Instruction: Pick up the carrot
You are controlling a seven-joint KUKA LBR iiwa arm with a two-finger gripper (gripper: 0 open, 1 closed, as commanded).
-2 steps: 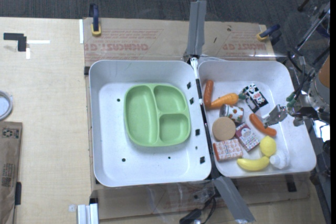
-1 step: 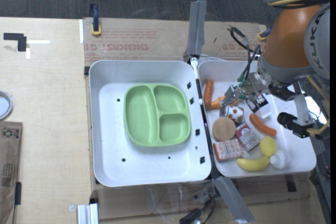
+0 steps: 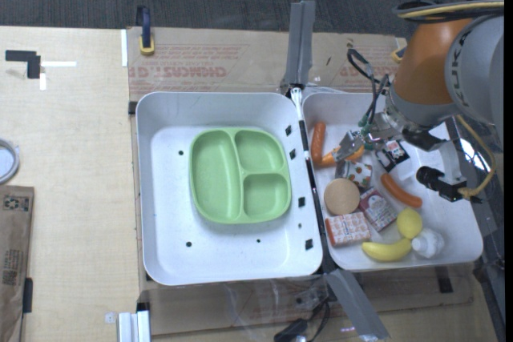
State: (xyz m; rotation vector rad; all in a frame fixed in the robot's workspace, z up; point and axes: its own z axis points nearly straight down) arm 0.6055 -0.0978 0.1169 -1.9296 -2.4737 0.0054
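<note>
Banana [image 3: 387, 250] lies at the near edge of the right bin [image 3: 465, 248], w/ a lemon [image 3: 409, 223] just beside it and a red-and-white carton [image 3: 347, 229] to its left. Round tan bun [image 3: 342, 195] sits further back, a sausage [image 3: 400, 190] to its right. Carrot [image 3: 318, 142] lies along the bin's left wall, near the far end. Gripper [image 3: 351, 146] is low over the clutter just right of the carrot; can't tell how far its fingers are apart, nothing visibly held. Left bin [image 3: 160, 252] holds a green divided plate [image 3: 240, 174].
</note>
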